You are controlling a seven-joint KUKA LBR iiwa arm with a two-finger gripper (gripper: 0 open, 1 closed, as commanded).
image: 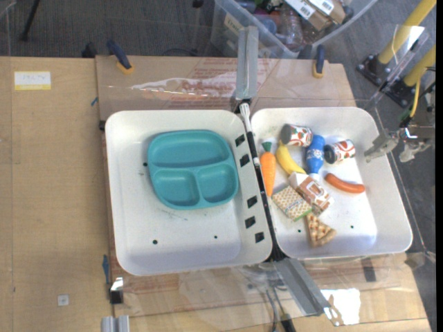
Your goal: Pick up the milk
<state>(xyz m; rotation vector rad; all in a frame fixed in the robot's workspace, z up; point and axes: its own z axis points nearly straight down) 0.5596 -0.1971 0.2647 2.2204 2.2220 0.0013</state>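
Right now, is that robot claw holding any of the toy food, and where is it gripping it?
Nothing is held. The gripper sits at the right bin's right edge with nothing between its fingers. The milk lies in that bin among the other food.

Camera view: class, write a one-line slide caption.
Teal plate in left bin; milk carton among toy food in right bin; gripper at its edge.

Gripper at right edge, poised low, holding nothing

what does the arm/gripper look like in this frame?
Little of it is in view at the right edge of the right bin: a pale grey metallic gripper of thin angular parts, blurred. Behind it runs a thin yellow cable. No markings can be made out.
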